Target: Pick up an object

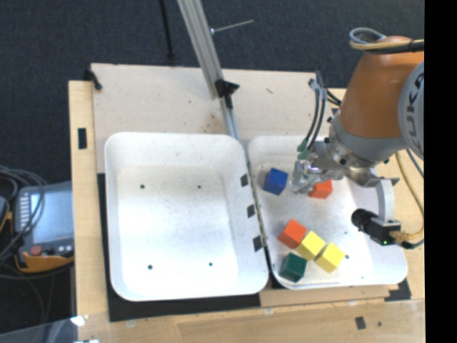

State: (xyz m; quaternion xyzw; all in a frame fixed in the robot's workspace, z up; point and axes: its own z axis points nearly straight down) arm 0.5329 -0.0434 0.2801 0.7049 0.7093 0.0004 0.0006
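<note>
The gripper [307, 179], its state untellable, hangs between blue cube [275, 181] at nine o'clock and orange cube [322, 189], risking a nudge instead of a grasp.

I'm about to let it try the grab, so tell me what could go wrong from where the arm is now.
The gripper sits between the blue block and the orange-red block, so it may close on neither, or nudge one aside. The blue block lies near the right bin's inner wall, and a push could jam it there. The clustered orange, yellow and green blocks leave little finger room.
</note>
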